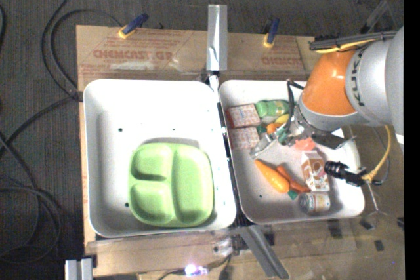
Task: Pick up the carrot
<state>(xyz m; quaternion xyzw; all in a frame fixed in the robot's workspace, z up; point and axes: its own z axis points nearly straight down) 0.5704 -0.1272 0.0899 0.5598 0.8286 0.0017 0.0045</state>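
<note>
The orange carrot [272,175] lies slantwise on the floor of the right bin [262,206], near its front middle. A second short orange piece [291,181] rests against its right end. My gripper [272,136] hangs low over the middle of that bin, just above and behind the carrot's left end, under the orange wrist band [328,85]. In this view the carrot lies apart from the gripper.
Crowding the right bin are a green bottle [272,107], two red-and-white boxes [241,116], a red-and-white packet [315,172] and a can [315,202] at the front right. A green divided plate [172,183] lies in the left bin [105,108].
</note>
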